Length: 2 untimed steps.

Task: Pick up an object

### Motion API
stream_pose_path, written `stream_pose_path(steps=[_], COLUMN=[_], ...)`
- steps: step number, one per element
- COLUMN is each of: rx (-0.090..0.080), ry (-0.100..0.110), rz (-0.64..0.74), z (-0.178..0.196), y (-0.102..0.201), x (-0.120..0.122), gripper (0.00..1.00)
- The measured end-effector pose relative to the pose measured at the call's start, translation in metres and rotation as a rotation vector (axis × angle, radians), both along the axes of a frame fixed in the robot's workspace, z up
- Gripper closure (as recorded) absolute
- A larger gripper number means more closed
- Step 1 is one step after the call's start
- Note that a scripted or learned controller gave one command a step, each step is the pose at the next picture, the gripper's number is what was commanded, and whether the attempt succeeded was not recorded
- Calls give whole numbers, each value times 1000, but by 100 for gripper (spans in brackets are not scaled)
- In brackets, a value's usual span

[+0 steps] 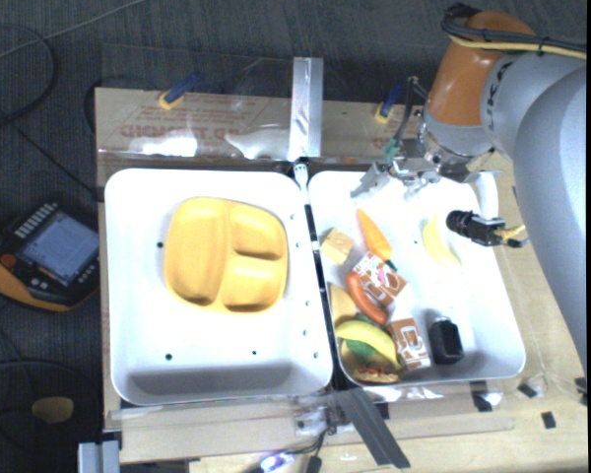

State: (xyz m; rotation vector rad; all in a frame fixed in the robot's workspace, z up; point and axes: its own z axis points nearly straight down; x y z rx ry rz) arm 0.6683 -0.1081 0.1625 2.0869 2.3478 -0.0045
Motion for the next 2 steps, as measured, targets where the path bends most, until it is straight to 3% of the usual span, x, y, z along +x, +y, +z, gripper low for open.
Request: stream_pose_path(steps=[1,2], rx=[-2,0], ry=[-12,-13], rz=[-184,-184], z=[-73,-64], y=[-4,-4], x=[-58,-57], gripper=[0,100])
